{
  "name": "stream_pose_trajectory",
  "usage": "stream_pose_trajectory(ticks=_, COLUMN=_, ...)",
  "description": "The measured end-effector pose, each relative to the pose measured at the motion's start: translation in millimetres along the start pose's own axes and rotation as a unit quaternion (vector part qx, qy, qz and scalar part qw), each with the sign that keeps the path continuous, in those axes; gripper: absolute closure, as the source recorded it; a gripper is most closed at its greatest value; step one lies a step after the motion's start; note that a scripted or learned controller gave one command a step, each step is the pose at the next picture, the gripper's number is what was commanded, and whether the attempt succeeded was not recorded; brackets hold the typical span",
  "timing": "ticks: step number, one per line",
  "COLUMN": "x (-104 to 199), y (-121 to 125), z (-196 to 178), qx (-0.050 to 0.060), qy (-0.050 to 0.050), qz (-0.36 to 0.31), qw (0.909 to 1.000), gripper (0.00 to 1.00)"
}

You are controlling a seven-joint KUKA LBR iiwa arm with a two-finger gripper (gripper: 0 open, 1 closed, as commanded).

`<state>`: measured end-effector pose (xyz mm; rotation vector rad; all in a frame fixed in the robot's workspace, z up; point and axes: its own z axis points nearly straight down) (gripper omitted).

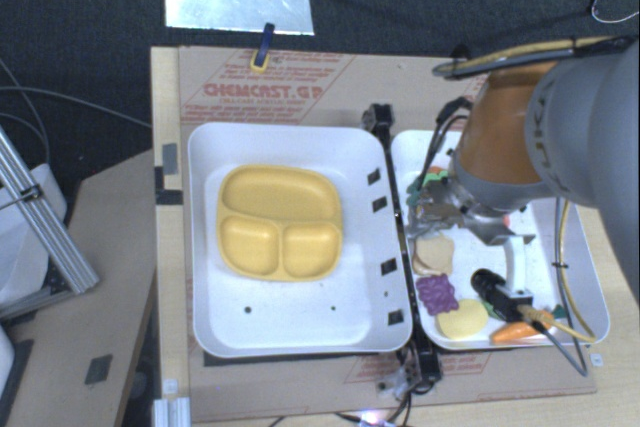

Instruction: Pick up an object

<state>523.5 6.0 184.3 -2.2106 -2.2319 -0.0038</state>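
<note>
Candidate objects all sit in the right bin (588, 303), lower half. Purple knobbly cluster (437, 293), like toy grapes, at 7 o'clock. Pale yellow rounded lump (462, 321) just beside it at 6 o'clock, touching or nearly so. Orange carrot-shaped piece (514, 333) at 5 o'clock, lying flat against the near rim. Beige flat slice (434, 255), bread-like, at 9 o'clock by the left wall, its upper edge under the gripper (430, 212). Small green bit (432, 181) at 10 o'clock, mostly covered, I can't identify it.

The gripper hangs low over the bin's left side, above the beige slice. I can't tell if it is open or closed, and I see nothing held; the grey arm (585, 135) and its orange band (505, 130) block the whole upper half of this bin.

Left bin (300, 315) holds a yellow three-compartment tray (280, 220), at centre, fully visible.
</note>
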Motion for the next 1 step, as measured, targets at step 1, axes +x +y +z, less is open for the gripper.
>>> stream_pose_trajectory(ticks=1, x=59.3, y=-35.3, z=-163.6, qx=-0.008, qy=0.002, qz=-0.002, qw=1.0000, gripper=1.00)
